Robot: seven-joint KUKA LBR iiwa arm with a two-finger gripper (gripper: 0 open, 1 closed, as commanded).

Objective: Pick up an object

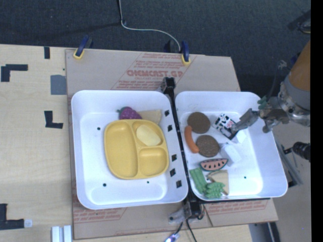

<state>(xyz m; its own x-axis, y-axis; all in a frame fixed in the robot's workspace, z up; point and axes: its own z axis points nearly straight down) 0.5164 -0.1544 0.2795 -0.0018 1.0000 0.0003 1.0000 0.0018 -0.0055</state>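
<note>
Where the two white bins meet at the middle of the surface (30,150), the left bin (83,135) carries a yellow divided plate (132,155) with a pale yellow piece (148,134) in its upper right section, a purple bunch of grapes (129,113) and a tan slice (151,116) tucked behind it. The right bin (257,160) holds two brown round patties (199,122), an orange sausage (191,139) lying between them and the divider with its long axis running top to bottom, a watermelon slice (214,164), green leafy pieces (206,184), a tan wedge (222,179), and a black and white toy (224,122). Bare floor lies along that bin's right side and lower right corner. Reaching in over the bin's right rim, the gripper (236,127) sits just beside the black and white toy; I cannot tell whether its fingers are wide or narrow, nor whether they touch it.
</note>
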